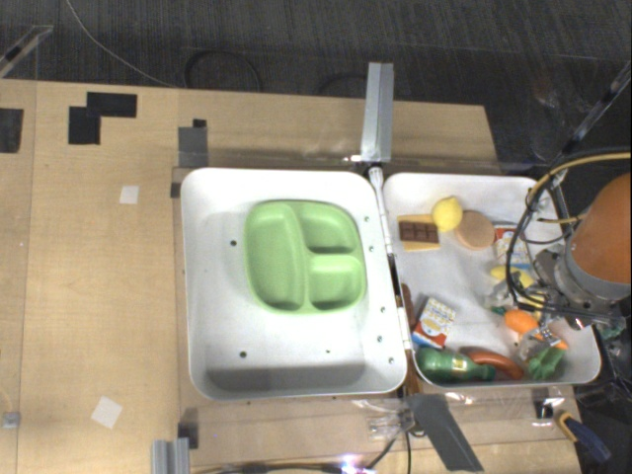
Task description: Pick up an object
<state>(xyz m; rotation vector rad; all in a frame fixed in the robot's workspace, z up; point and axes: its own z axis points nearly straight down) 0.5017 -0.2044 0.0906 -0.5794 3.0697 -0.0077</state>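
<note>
The right bin (464, 284) holds several small objects. A yellow lemon (447, 212), a brown chocolate bar (418, 232) and a tan round piece (475, 230) lie along its back. A printed packet (434, 319), a green bottle (449, 365) and a red-brown sausage shape (497, 359) lie at its front. My gripper (539, 337) hangs low over the bin's front right corner, just above an orange piece (521, 319) and a green piece (547, 363). The wrist and cables hide what lies under it.
The left bin (212, 294) holds a light green divided plate (303, 255). A metal post (378, 117) stands at the back between the bins. The arm's orange band (604, 233) and looping cables (538, 215) overhang the right bin's right edge.
</note>
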